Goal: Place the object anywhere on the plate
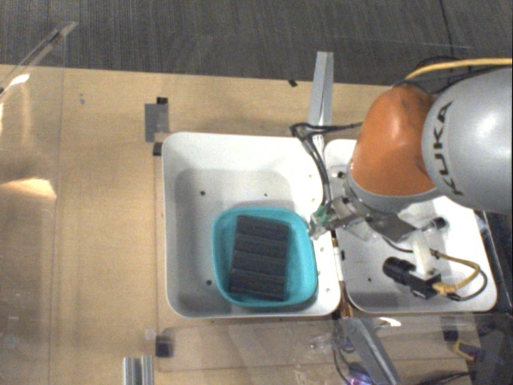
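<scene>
A square teal plate (303,257) lies in the front right part of the left bin (192,215). A black ridged block (260,257) lies flat on the plate, filling most of its middle. The arm's orange and grey wrist hangs over the right bin (473,295). My gripper (323,215) pokes out from under the wrist at the divider between the two bins, just above the plate's far right corner. It is apart from the block.
The raised rims where the two bins meet run right under the gripper. A grey upright post (321,87) stands behind the bins. White bin floor shows to the left of and behind the plate.
</scene>
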Tool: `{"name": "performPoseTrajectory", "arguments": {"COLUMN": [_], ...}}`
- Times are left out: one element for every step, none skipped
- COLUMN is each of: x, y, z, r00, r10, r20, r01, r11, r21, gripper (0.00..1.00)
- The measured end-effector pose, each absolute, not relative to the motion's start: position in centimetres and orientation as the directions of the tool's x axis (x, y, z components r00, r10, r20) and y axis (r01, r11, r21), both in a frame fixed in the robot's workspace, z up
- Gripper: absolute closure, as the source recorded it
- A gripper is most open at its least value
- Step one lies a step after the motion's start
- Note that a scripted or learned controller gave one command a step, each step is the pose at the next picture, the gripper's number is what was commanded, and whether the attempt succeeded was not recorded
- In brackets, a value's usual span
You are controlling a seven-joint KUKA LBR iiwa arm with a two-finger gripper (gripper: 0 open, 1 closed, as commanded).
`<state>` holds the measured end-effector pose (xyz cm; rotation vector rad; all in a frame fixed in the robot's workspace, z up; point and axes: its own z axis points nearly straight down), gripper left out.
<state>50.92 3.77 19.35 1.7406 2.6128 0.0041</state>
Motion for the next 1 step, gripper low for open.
{"name": "performPoseTrajectory", "arguments": {"x": [50.93], "y": [3.76], "z": [19.37], "r00": [-0.385], "r10": [0.923], "r20": [0.000], "r01": [0.923], "r11": [0.385], "r21": [0.004], "gripper": [0.00]}}
